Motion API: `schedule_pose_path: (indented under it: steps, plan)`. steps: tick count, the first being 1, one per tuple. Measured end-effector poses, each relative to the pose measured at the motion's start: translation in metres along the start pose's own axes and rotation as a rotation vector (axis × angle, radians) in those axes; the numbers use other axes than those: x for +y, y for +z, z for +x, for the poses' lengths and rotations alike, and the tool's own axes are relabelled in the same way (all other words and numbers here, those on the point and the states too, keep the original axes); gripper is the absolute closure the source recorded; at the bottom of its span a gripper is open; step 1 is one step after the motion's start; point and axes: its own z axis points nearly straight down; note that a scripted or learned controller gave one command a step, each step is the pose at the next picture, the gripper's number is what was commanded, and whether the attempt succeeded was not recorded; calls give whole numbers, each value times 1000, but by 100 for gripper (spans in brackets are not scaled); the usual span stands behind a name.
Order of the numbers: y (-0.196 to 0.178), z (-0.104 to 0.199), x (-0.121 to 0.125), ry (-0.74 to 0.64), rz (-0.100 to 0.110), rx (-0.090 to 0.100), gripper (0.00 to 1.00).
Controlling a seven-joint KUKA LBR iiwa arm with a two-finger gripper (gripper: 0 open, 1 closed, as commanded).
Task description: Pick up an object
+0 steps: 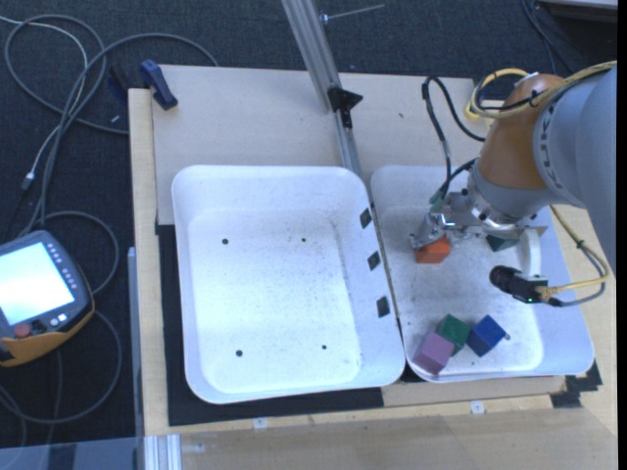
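In the right bin point(558, 346), my gripper point(431, 237) is low over the bin's left-middle part. An orange block point(433, 253) lies right at its tip, touching or just beneath it. The view does not settle whether the block is gripped or resting on the bin floor. Near the bin's front edge sit a green block point(453, 327), a blue block point(487, 336) and a purple block point(434, 352), close together. The grey arm with its orange band point(514, 140) reaches in from the right.
The left bin point(274, 282) lies beside the right one, their walls meeting close to the left of the gripper. A slanted metal pole point(312, 47) rises behind the bins. Cables loop off the arm near the right bin's edge point(549, 287).
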Motion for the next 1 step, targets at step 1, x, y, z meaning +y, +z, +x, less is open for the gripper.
schedule_pose_path:
  steps: [1]
  plan:
    - [-106,85,46,1,-8,-1,100]
